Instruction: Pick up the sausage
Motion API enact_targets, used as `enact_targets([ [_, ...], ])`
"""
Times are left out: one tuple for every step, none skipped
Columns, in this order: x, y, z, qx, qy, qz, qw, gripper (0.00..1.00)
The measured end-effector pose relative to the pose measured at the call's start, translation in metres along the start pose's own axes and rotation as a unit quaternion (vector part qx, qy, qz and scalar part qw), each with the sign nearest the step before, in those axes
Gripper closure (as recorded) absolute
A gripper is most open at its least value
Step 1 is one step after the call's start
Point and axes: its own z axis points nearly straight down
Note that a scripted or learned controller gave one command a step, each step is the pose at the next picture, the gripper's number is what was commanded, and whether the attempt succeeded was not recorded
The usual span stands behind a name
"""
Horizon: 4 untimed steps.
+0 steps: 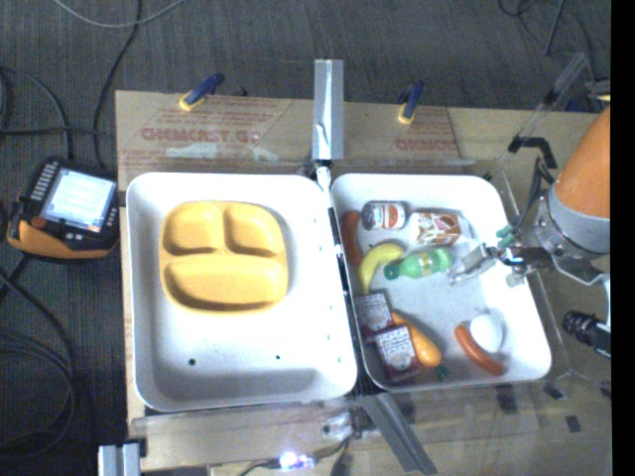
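- Camera view from above, at a slant: we see two shallow white bins side by side on a bench, the left white bin (238, 385) and the right white bin (526, 305).
- We find a yellow plastic plate with three compartments (225, 256) lying in the upper part of the left bin.
- We see the orange-red sausage (479, 350) at the lower right of the right bin, lying at a slant, touching a white egg-shaped object (486, 329) just above it.
- We see the grey arm with its orange band (585, 181) entering at the right edge of the frame.
- We see the two-finger gripper (474, 263) reaching leftward over the middle of the right bin, above the sausage and apart from it; we cannot tell how its jaws stand.
- Just left of the gripper we see a green plastic bottle (422, 264) beside a yellow banana (375, 262).
- Above those lie a tin can (385, 214) and a printed packet (437, 226).
- At lower centre lie two dark packets (385, 335) and an orange carrot-like piece (423, 345).
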Motion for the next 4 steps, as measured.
enact_targets([
  [-0.050,-0.010,0.112,0.000,0.001,-0.106,0.9943,0.00],
  [-0.048,-0.007,0.147,-0.005,-0.002,-0.136,0.9907,0.00],
  [-0.047,-0.005,0.137,-0.008,-0.003,-0.136,0.9907,1.00],
  [-0.061,0.008,0.095,-0.001,0.000,-0.209,0.9780,1.00],
])
